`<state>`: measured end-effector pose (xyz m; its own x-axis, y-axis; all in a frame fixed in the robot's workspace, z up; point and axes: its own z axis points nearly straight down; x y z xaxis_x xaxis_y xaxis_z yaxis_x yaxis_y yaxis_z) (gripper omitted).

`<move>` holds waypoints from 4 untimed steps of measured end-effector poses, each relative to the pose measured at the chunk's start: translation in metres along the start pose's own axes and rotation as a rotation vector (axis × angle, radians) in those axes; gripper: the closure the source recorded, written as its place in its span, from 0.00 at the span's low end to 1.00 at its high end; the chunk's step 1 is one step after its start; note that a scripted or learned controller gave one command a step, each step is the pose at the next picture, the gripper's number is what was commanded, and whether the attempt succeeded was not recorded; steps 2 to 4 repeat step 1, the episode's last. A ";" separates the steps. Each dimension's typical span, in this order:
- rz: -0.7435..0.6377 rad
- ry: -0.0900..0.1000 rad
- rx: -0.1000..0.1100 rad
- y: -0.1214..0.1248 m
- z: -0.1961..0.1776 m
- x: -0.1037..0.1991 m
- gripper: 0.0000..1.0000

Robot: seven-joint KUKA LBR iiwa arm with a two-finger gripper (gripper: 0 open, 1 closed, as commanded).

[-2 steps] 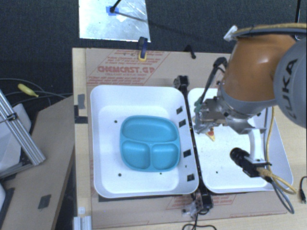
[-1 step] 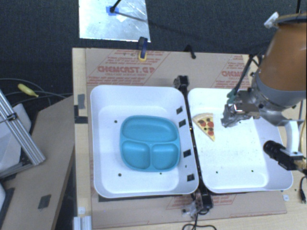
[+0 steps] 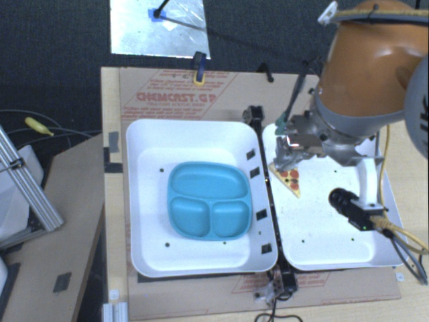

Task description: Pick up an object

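A toy pizza slice [image 3: 290, 179], yellow with red dots, lies in the right bin [image 3: 335, 247] close to its left wall. My gripper [image 3: 283, 159] is low over the bin, directly above the slice's upper end, at or just over it. The big orange and grey wrist hangs over the bin's upper part and hides what is under it. I cannot make out whether the slice is touched or held.
A blue divided plate [image 3: 208, 200] lies in the middle of the left bin [image 3: 151, 153]. The divider between the two bins [image 3: 263, 186] runs just left of the gripper. Brown cardboard [image 3: 174, 96] lies behind the bins.
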<state>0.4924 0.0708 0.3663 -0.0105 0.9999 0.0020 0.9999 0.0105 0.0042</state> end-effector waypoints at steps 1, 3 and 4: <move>0.003 -0.001 -0.001 0.001 -0.010 -0.004 1.00; 0.003 -0.001 -0.001 0.001 -0.010 -0.004 1.00; 0.003 -0.001 -0.001 0.001 -0.010 -0.004 1.00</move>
